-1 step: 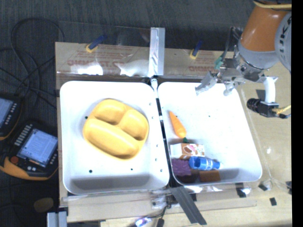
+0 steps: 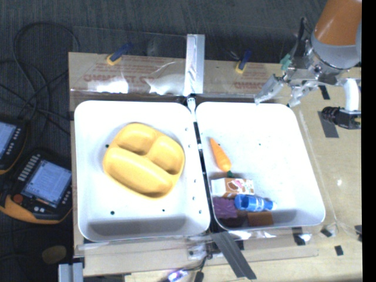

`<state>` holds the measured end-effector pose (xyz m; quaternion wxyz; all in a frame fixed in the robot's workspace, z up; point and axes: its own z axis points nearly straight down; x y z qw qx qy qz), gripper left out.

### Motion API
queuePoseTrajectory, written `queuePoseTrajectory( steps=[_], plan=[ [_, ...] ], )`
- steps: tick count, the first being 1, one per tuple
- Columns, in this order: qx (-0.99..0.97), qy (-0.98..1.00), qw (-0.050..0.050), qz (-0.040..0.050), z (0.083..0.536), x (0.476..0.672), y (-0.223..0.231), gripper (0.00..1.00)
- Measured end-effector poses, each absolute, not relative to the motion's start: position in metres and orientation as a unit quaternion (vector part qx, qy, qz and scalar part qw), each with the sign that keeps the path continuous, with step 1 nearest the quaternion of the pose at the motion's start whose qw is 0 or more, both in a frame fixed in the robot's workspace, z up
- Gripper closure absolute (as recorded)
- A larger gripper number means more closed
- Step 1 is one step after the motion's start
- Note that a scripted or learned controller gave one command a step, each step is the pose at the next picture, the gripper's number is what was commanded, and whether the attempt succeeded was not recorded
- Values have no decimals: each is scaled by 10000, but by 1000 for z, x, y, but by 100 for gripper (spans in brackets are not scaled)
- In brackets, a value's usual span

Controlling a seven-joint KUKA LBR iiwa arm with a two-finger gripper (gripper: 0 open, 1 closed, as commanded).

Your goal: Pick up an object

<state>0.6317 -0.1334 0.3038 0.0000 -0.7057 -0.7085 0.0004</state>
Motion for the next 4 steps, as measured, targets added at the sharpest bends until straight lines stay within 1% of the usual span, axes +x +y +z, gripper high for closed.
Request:
queuePoseTrajectory(
  steps=[1, 2, 3, 4],
  plan=[
    [-6771, -7359, 12, 10, 182, 602, -106, 0],
    [-6198, -7848, -46, -22, 89, 607, -99, 0],
    [-6206, -7841, -56, -41, 100, 609, -100, 100],
    [-6213, -7836, -4, 8, 233, 624, -99, 100]
  ],
)
